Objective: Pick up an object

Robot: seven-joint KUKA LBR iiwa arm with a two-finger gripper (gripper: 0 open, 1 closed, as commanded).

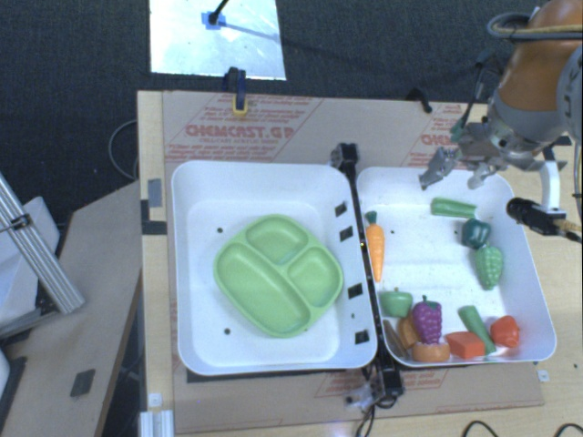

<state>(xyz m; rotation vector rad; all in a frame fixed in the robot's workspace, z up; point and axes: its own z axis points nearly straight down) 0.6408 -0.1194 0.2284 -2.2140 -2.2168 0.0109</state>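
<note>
While the arm hung over the far edge of the right bin [533, 285], the bench stood as follows, seen from above at a slant.

Gripper [454, 173]: two fingers spread apart, nothing between them, poised above the bin's upper rim.

Right bin, contents: green pod [453, 208], lying flat just below the gripper and the nearest candidate; dark teal pepper [474, 234] close under it; green lumpy fruit [490, 266] toward the right wall; orange carrot [374, 249] lying along the left wall, apart from the rest; a crowded lot at the near edge comprising a green apple [396, 301], purple grapes [426, 318], a red piece [465, 344], a green stalk [476, 324] and a tomato [506, 331], several touching.

Left bin [196, 198], contents: green divided plate [278, 276], three compartments, nothing in them.

Handling, judged: all appeared to be toy food of hard plastic, so light, stiff, smooth and likely to slip or roll. The pod looked best taken across its narrow middle, fingers astride its long axis.

Room, judged: bare white floor lay all round the pod and the carrot, giving the fingers space to descend. The carrot sat so close to the wall that one finger might foul it. The near-edge heap offered little clearance; a grasp there risked nudging neighbours.
</note>
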